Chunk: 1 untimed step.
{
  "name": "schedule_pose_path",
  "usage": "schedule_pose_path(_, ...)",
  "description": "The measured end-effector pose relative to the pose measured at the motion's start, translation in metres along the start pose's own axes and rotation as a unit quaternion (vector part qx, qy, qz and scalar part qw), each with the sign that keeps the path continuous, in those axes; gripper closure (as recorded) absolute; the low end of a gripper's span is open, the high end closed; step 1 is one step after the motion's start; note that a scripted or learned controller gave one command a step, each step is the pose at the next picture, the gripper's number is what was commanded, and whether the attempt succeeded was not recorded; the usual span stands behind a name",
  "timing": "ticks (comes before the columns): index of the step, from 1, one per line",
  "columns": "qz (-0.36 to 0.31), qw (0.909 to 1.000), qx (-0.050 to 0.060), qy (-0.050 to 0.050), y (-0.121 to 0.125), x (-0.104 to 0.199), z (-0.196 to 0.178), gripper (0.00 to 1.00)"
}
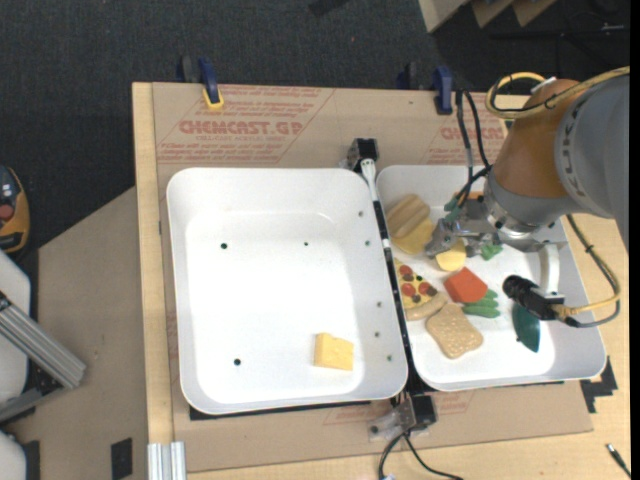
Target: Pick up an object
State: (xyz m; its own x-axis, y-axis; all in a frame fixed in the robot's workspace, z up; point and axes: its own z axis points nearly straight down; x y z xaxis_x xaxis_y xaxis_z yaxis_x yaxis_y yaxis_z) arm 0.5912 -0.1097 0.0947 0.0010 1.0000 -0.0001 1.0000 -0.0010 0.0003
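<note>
Although low over the shallow white right-hand bin (575, 353): claw (450, 242) state cannot be told, spread or pressed together, with grey wrist and orange band hiding it from above.
Landmark: tan loaf-shaped toy bread (408, 223), near that bin's left wall.
Claw position: just right of the loaf, slightly nearer the camera.
Likely target: small pale-yellow rounded toy piece (451, 260), judged so from lying directly under the claw, right of and below the loaf.
Target contact: lying flat on the bin floor; not seen pinched.
Target long axis: hard to read, part-covered; seemingly a little longer across the bin than along it, with no clear pointing end.
Neighbours: red-orange toy vegetable with green leaves (466, 286) just beyond the target from the loaf; toy pizza slice with red dots (416, 289) below the loaf; tan toast-shaped cracker (456, 335) further below.
Elsewhere: yellow cheese-like block (333, 352) well left of the loaf, in the white left-hand bin (200, 208).
Doing the step well: centre straight over the yellow piece, close across its short side, go down near the floor.
Clearance: keep off the loaf and the red-orange vegetable to avoid nudging them.
Check: lift only a little first and confirm the piece rises.
Risk: small rounded shape, likely to slip or squirt aside.
</note>
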Motion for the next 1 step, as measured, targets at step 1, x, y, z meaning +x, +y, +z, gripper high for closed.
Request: schedule_pose_path(1, -0.003, 1.0000, -0.002, 0.001, -0.0167, 0.1028, -0.0941, 1.00)
